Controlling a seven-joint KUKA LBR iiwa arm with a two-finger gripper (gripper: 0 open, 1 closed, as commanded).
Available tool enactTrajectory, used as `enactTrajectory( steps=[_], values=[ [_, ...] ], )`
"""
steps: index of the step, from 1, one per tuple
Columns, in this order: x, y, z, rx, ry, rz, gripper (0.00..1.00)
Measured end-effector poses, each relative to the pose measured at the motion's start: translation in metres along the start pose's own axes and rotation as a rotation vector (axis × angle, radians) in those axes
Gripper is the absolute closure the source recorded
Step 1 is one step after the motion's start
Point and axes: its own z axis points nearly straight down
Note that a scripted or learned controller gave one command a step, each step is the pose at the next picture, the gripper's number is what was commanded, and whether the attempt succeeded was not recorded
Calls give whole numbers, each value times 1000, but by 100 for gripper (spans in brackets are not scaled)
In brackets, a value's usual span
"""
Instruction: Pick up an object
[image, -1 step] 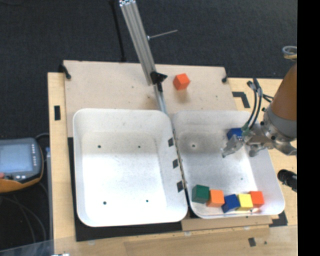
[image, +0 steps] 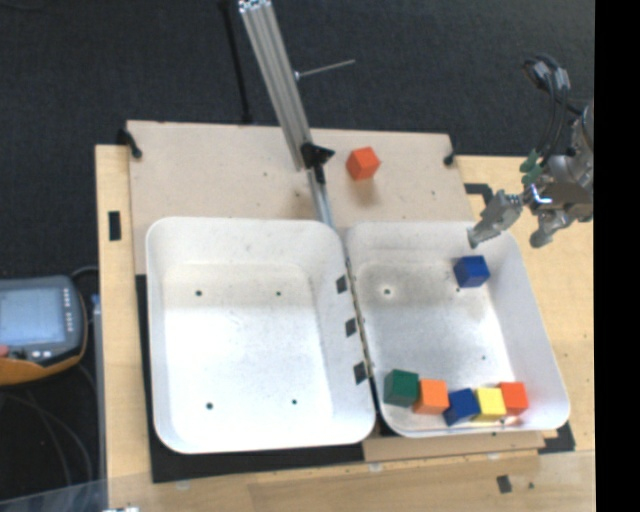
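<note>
Front row: you see five small cubes lined up along the near wall of the right bin (image: 530, 330), green cube (image: 401, 386), orange cube (image: 433, 395), dark blue cube (image: 461, 405), yellow cube (image: 490, 401) and red-orange cube (image: 513, 396), each touching or just beside its neighbour.
Row as a target: poor choice, you would judge; packed sides leave no room for fingers, and the bin wall crowds them from the front.
Left bin (image: 250, 330): bare white floor, speckled, nothing in your way.
Task's thing: lone blue cube (image: 471, 271), sitting by itself on the right bin's floor toward the far right corner, well apart from the row.
Handling: it looks like a small rigid block, likely light and hard, with smooth painted faces that could slip under a glancing pinch; not fragile by appearance.
Where to hold: two opposite flat sides, squarely, near mid-height; a corner grip would probably twist it out.
Tool (image: 515, 225): hanging over the bin's far right rim, just beyond and right of the blue cube, two fingers spread apart with nothing between them.
Obstacles: the bin's far wall and right wall lie near the cube, so you should descend clear of the rim.
Far tabletop (image: 220, 165): an orange cube (image: 363, 163) rests outside both bins, beside a slanted metal rail (image: 280, 85).
Left edge: a handheld pendant (image: 38, 325) sits off the tabletop.
</note>
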Motion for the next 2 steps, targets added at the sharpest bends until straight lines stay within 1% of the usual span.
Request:
enactTrajectory(
  steps=[1, 2],
  values=[
    [-1, -1, 4, 8, 0, 0, 0],
    [-50, 25, 81, 17, 0, 9, 0]
  ],
)
